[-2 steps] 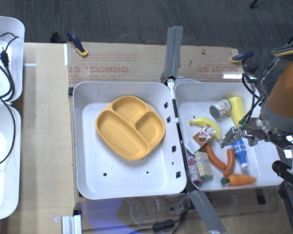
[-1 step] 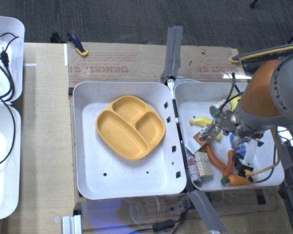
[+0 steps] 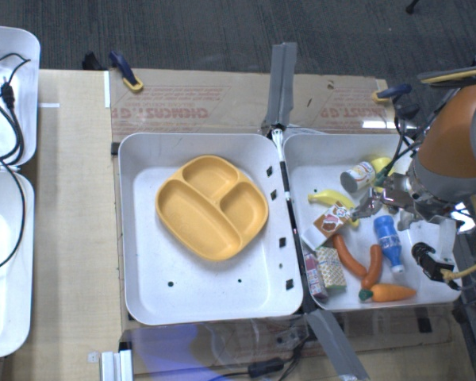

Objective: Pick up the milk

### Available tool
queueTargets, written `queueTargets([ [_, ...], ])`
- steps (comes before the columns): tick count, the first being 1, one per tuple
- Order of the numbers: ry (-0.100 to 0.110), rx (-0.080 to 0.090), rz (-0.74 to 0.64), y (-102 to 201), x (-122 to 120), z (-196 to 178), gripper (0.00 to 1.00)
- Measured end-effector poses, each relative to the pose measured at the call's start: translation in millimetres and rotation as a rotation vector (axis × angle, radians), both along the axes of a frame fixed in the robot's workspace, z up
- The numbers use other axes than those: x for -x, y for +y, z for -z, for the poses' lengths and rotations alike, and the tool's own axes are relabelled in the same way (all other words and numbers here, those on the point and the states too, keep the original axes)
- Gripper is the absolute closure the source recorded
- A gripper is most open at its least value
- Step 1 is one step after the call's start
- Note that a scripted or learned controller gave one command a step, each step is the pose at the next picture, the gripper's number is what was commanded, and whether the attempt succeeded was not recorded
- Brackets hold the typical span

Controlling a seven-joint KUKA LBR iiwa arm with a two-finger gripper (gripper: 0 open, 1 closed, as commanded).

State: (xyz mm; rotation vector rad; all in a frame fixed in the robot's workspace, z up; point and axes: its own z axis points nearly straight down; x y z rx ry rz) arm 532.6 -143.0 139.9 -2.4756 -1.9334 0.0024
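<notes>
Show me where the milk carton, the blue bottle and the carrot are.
milk carton (image 3: 331,221): camera view, on its brown front face.
blue bottle (image 3: 388,240): camera view, on its body.
carrot (image 3: 393,293): camera view, mid-length on its orange body.

Plate (image 3: 213,206) in left bin (image 3: 139,236)

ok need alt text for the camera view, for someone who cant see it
A grey and orange robot arm reaches from the right, its claw over toy food in the right bin: banana, can, blue bottle, carrot. The left bin holds a yellow divided plate.
</notes>
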Motion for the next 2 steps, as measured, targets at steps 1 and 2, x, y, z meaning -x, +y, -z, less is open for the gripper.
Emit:
queueTargets([
  [1, 0.001, 0.001, 0.127, 18.2, -83.0, 48.9, 0.00],
  [2, 0.002, 0.003, 0.125, 17.7, -82.9, 39.8, 1.00],
])
